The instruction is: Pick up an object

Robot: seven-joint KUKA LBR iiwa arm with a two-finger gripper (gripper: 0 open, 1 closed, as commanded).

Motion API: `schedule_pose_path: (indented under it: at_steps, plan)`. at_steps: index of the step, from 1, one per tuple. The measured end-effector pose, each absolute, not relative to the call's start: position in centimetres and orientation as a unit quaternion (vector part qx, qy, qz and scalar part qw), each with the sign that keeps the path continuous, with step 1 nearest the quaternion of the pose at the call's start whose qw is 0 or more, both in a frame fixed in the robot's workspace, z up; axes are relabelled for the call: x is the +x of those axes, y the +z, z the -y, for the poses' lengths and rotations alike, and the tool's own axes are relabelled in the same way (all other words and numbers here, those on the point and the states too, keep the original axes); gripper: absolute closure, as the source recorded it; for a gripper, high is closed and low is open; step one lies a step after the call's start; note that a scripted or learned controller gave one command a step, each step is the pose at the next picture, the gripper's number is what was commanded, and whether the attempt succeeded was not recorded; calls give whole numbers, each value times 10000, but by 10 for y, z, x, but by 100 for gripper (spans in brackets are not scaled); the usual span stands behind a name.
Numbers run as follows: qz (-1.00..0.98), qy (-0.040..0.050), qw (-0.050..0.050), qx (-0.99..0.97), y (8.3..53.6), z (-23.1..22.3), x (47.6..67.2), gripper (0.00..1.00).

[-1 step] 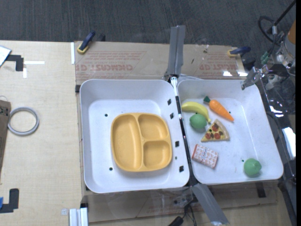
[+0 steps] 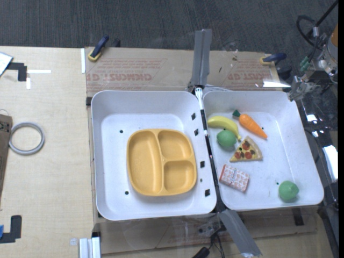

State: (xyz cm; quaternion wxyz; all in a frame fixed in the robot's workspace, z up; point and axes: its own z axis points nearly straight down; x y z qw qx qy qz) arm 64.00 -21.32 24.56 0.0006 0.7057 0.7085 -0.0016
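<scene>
No pick has begun. The gripper (image 2: 301, 87) sits off the right bin's (image 2: 301, 144) rim at about two o'clock, partly lost among cables; whether it is apart or together I cannot tell. Nothing is seen in its grasp.

The candidates all lie in the right bin: banana (image 2: 223, 123) at ten o'clock, carrot (image 2: 251, 125) at twelve, lime (image 2: 226, 138) touching the banana, pizza slice (image 2: 247, 151) at centre, wafer (image 2: 234, 177) at seven, ball (image 2: 288, 191) at five. The left bin (image 2: 107, 160) holds a yellow tray (image 2: 161, 162).

Next, I judge, the arm must swing in over one item and descend. The ball stands well apart, so it looks easiest.
</scene>
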Motion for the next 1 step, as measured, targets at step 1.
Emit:
schedule_pose_path:
  at_steps: [1]
  plan:
    - [-7336,-6,2,6796,318,127,638,100]
